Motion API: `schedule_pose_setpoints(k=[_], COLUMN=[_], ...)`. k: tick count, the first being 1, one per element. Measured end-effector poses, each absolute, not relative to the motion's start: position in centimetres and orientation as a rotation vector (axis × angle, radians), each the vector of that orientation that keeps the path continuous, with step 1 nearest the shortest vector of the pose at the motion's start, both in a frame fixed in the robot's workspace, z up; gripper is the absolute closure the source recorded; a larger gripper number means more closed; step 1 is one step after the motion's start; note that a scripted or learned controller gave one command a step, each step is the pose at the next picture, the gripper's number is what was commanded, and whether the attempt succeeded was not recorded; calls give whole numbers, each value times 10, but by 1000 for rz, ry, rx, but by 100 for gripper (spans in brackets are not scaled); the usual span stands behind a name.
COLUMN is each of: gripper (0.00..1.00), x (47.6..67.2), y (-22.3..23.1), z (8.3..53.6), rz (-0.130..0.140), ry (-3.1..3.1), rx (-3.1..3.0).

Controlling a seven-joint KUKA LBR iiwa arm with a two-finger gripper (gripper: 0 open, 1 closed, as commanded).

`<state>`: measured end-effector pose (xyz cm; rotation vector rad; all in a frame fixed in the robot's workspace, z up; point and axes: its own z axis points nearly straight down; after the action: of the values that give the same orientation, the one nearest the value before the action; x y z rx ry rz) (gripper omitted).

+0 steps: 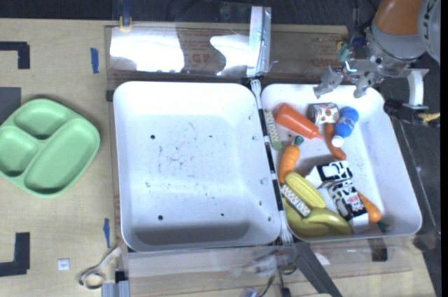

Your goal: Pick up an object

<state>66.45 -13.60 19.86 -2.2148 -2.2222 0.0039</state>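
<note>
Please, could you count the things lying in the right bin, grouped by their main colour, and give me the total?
Orange: 4, bottle, carrot, small piece, piece at the lower right
Yellow: 2, corn, banana
Blue: 1, ball
White or printed: 3, can, two boxes
Total: 10

- Two shallow white plastic bins: the left bin [185, 96] smooth and faintly scuffed, the right bin [395, 169] glossy.
- Pale wooden bench top [56, 64], matt.
- Green divided plastic plate [47, 146] at the bench's left edge, smooth with a soft sheen.
- Clear shiny plastic panel [189, 43] along the bins' far edge.
- Yellow plastic banana [318, 222], glossy.
</note>
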Motion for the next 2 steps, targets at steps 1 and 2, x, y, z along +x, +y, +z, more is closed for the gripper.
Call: schedule_pose_setpoints(k=[1,2], gripper=[0,0], x=[662,669], y=[-162,-101], z=[100,89], rz=[1,-7], ry=[-2232,-2320], rx=[-2209,-2129])
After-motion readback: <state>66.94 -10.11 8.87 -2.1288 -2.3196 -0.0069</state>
